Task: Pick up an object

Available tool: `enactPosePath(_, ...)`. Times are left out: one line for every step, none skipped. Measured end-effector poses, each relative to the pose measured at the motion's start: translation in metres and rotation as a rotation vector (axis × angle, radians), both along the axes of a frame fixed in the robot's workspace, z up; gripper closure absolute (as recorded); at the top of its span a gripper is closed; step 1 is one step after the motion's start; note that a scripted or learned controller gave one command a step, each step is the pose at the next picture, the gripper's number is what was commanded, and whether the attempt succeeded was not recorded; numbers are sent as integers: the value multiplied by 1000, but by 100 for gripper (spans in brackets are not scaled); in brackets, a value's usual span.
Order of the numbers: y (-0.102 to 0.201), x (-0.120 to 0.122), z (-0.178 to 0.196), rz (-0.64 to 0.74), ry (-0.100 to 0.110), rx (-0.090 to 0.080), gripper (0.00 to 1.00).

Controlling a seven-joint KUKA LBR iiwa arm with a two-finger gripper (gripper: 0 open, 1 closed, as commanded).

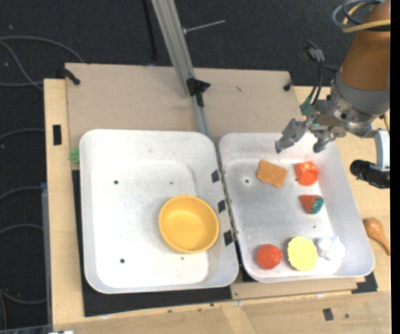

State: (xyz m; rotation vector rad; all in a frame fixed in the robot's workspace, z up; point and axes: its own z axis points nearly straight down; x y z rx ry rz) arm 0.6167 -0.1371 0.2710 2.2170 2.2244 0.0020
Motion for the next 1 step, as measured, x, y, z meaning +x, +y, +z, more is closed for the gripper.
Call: enactPosePath(0, 0, 0, 0, 0, 0, 0)
